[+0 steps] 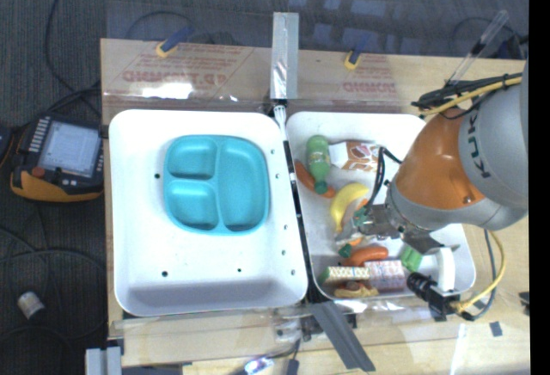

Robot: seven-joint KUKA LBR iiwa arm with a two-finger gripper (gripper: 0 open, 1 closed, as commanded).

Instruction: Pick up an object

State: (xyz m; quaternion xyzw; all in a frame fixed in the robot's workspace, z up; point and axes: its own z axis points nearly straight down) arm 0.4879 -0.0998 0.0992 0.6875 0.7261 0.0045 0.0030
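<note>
My gripper (364, 225) reaches down into the right bin (447, 126), just below the orange wrist band. It sits over the lower end of a yellow banana (346, 199). A green bottle (318, 154) lies at the bin's back left with an orange carrot (307, 176) beside it. A white and brown snack packet (357, 155) lies behind the banana. A red sausage (364, 255) and a wrapped bar (365, 276) lie at the bin's front. The arm hides the right part of the bin.
The left bin (137, 270) holds a blue divided plate (215, 182). A metal divider post (284, 55) stands between the bins at the back. Yellow cables (464, 91) run by the arm. A handheld pendant (58, 156) lies on the floor at the left.
</note>
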